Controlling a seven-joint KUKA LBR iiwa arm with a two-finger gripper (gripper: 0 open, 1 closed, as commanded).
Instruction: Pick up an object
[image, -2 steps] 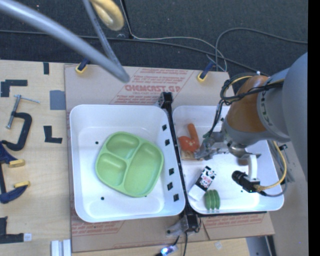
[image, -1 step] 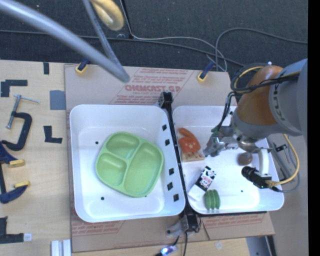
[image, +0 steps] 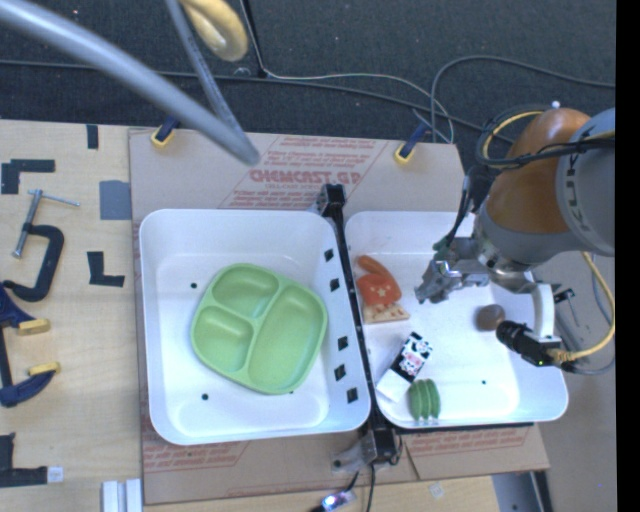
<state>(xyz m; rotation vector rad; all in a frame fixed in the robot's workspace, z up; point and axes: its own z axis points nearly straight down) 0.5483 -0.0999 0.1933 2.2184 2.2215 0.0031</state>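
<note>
The right bin (image: 520, 400) holds several small objects. A red and tan pizza-slice toy (image: 379, 290) lies near the divider. A black-and-white spotted piece (image: 412, 356) sits below it, with a green ridged toy (image: 424, 398) at the front. A small brown lump (image: 489, 318) rests to the right. My gripper (image: 436, 285) hangs over the right bin, just right of the pizza slice, pointing down and left. Nothing shows between its fingers.
The left bin (image: 170, 400) holds a green divided plate (image: 260, 327). A black divider (image: 345, 320) runs between the bins. Clamps and tools (image: 35, 262) lie on the bench at left. Cables (image: 590, 350) loop beside the arm at right.
</note>
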